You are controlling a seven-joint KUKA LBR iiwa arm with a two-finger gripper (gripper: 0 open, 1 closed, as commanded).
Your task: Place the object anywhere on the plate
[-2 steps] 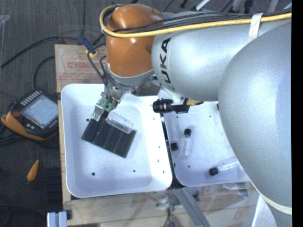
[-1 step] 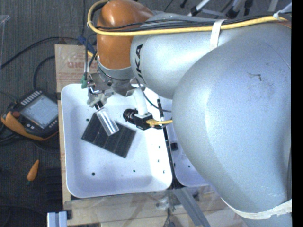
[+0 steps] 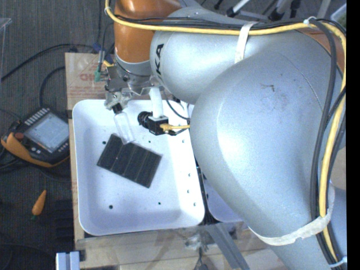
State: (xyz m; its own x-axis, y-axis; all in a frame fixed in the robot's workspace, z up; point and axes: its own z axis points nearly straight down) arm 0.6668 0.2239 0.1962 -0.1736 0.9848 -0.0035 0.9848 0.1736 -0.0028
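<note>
On the arm's (image 3: pixel 242 106) grey casing just below the orange band, part of a black letter "K" can be read; faded red print on the brown board (image 3: pixel 84 75) at the far left of the bench is too blurred to make out. Two white bins sit side by side: the left bin (image 3: pixel 95 207) is mostly open to view, while the right bin (image 3: pixel 222 210) shows as a small sliver under the arm's bulk. One dark ribbed rectangular plate (image 3: pixel 130 161) lies flat in the left bin, its long axis running on a diagonal from far left to near right. One gripper (image 3: pixel 136 117) hangs over the far part of that bin with two pale translucent fingers (image 3: pixel 124 125) spread apart, and nothing can be seen between them. The left finger's tip reaches down to the plate's far edge; whether it touches cannot be told. A small black part with a yellow cable (image 3: pixel 154 124) sits by the right finger. Off the bench on the left floor lie one handheld control pendant (image 3: pixel 42 136) with a screen and one orange carrot-shaped item (image 3: pixel 38 203).
</note>
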